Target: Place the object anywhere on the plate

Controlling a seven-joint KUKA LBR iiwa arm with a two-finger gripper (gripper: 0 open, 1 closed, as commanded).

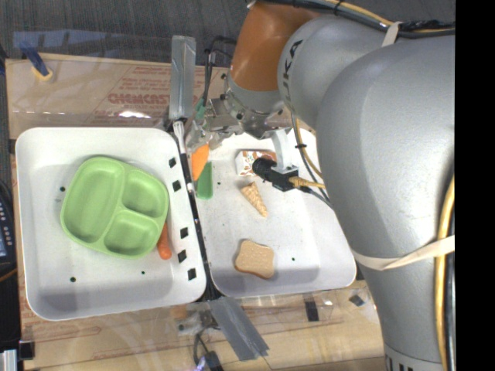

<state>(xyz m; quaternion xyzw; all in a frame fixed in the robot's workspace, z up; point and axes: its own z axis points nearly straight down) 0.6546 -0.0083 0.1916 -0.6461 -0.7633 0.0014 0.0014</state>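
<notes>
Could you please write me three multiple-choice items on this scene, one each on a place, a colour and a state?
1. Where is the plate? A) left bin B) right bin C) bench
2. What colour is the plate? A) white B) green C) blue
3. How does the toast lie? A) flat in the right bin B) on the plate C) propped upright on the bin's rim

Answers: 1 A, it sits inside the left bin. 2 B, it is light green. 3 A, it lies flat on the floor of the right bin.
</notes>
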